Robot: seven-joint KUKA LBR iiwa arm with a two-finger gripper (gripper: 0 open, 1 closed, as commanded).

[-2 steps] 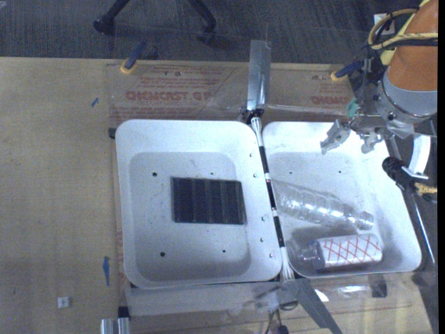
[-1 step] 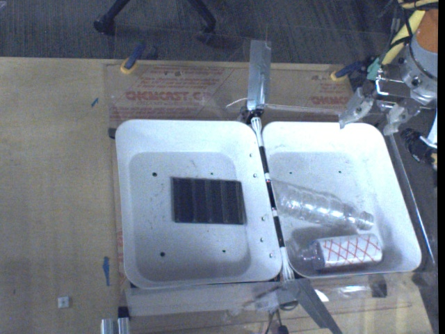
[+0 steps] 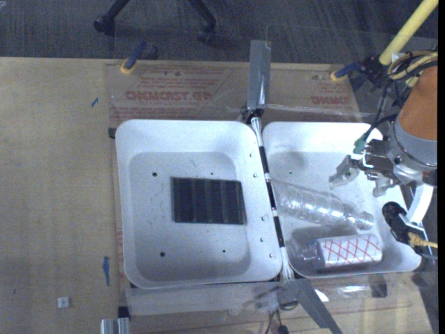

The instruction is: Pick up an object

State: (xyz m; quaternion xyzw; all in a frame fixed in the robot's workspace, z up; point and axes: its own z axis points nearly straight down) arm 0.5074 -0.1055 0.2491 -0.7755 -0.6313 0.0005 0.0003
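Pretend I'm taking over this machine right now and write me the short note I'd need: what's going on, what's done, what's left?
End effector: above the right bin, near its right side, with nothing visibly between its fingers. Whether the fingers are open or shut is not clear.
Right bin holds a clear plastic bottle lying on its side, and a box with a red-and-white lattice pattern near the front edge.
Left bin holds a dark ribbed rectangular pad lying flat in the middle.
Done: nothing lifted yet.
Left: close on one object and raise it; the bottle looks closest.

Clear bottle, checkered box in right bin.
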